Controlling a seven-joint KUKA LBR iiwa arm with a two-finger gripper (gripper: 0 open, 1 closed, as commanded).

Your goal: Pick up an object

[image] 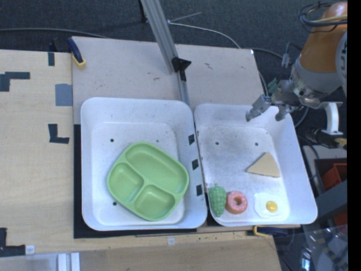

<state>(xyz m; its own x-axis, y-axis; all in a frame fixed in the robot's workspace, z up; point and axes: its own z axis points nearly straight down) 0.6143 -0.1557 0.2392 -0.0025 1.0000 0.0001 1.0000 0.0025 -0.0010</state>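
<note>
Hand point(265, 110) hangs over right bin's point(299, 168) far rim, fingers spread, holding nothing. Targets crowd near edge: cheese wedge point(264, 166), donut point(236, 202), fried egg point(270, 207), green berry point(217, 200). Risk: fingers strike bin wall, flat pieces slip. Pale wood table point(34, 151), dark carpet point(67, 4) beyond.

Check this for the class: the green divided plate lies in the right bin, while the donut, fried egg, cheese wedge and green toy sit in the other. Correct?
Not quite. The camera view shows the green divided plate in the left bin; the donut, fried egg, cheese wedge and green toy sit in the right bin.
</note>
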